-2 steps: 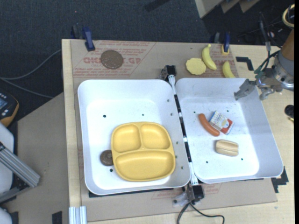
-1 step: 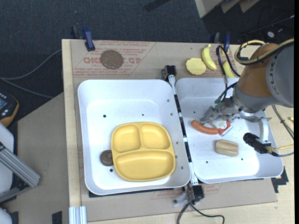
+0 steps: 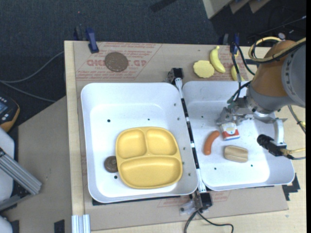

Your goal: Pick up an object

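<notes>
the fingers (image 3: 230, 125) hang over the small red-and-white object (image 3: 229, 131); their spread is unclear, so center before pinching.

A grey arm (image 3: 296, 76) with an orange band (image 3: 267, 76), trailing black and yellow cables (image 3: 260, 45).

It was a robotics lab: a clamped bench (image 3: 73, 130) bore white bins (image 3: 97, 106), with loose cables (image 3: 29, 76) beside it.
</notes>
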